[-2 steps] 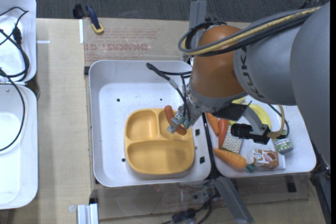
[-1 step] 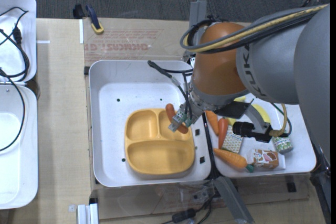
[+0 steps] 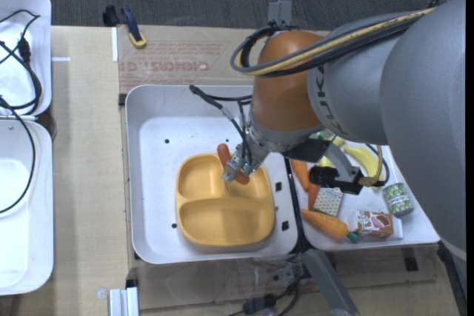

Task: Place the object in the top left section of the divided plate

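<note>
At the far left edge of the frame, a white sink-like basin with black cables looped across it sits on the wooden bench. In the upper left, a small blue and black clamp lies on a strip of brown cardboard. Centre frame holds a shallow white bin. In it rests a yellow divided plate with three sections. The gripper hangs over the plate's upper right section, by the divider. An orange-red sausage-shaped object lies between its fingers, which are closed narrowly on it, at the plate's top edge. The grey arm with its orange band fills the upper right. Lower right, the second white bin holds a carrot, a banana, a small green jar, a patterned packet and a red-labelled packet.
</note>
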`<state>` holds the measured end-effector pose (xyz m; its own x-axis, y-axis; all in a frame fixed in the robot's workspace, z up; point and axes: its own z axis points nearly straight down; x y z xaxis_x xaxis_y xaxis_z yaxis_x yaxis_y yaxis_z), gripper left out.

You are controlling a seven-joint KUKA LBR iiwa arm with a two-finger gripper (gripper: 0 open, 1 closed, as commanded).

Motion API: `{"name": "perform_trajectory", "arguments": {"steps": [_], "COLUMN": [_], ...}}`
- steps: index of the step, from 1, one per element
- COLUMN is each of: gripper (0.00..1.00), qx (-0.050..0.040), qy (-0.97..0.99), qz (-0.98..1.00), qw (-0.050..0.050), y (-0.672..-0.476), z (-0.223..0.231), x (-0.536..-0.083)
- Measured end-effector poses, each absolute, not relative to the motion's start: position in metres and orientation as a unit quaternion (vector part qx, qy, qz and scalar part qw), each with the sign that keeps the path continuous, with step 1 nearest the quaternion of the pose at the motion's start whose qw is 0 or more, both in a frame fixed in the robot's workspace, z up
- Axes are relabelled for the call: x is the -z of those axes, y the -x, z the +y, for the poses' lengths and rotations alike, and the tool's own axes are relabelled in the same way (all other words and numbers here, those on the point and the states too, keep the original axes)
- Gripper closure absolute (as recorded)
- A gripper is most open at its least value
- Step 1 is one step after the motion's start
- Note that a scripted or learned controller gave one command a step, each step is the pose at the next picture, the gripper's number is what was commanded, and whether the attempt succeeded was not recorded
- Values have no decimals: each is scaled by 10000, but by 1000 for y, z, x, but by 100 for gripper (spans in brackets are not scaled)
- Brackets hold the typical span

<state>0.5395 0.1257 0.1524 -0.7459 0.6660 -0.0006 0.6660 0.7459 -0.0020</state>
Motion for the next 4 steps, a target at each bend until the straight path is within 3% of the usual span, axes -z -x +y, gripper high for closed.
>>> {"name": "perform_trajectory", "arguments": {"steps": [1,2,3,4], "gripper": [100,100,100,100], "qx": [67,-7,-8,-8], "qy": [3672,3278,3655,2840], "qz": [-9300,-9448,-9308,-9588], "qw": [-110,-6,2,13], "y": [-579,-555,-524,-491], "z": [124,79,19,71], "x": [-110,-191,-224,-191]}}
